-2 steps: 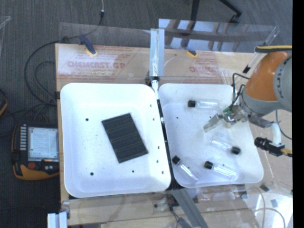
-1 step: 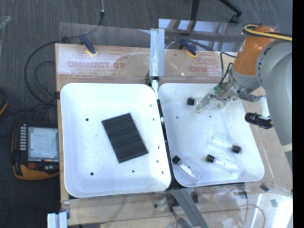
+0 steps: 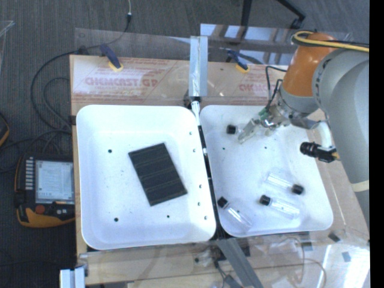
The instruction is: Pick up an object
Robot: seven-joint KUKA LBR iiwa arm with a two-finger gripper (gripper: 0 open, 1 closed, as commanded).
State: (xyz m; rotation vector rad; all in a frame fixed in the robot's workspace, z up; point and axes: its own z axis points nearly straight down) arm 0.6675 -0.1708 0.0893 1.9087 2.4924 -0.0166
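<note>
Far to the left of the gripper, a dark ribbed pad [image 3: 157,173] lies flat in the left bin [image 3: 90,125], with free white floor all around it. Nearer, just left of the gripper, a small black cap [image 3: 230,129] sits in the right bin [image 3: 312,221]. The gripper [image 3: 247,132] hangs low over this bin's far part; how wide it stands I cannot tell. Below it lie three clear vials [image 3: 284,183] with black caps, well apart.
</note>
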